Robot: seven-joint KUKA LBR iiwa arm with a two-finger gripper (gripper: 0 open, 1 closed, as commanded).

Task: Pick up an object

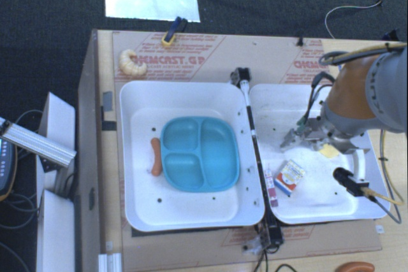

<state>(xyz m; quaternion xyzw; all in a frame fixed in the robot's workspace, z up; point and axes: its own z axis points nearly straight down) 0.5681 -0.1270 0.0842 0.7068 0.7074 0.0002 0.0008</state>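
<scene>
The nearest candidate I see is the small carton (pixel 290 176) with red and white print too small to read, lying flat on the floor of the right bin (pixel 306 212), just below my pincer (pixel 294 139), which sits low over the bin, presumably to search for a grasp, though I cannot tell its state. A yellow piece (pixel 329 151) lies beside the arm (pixel 357 99). The left bin (pixel 191 216) holds a blue divided tray (pixel 199 153) with a toy sausage (pixel 155 157) alongside, and the tabletop (pixel 191 54) board reads "CHEMCAST GP".
</scene>
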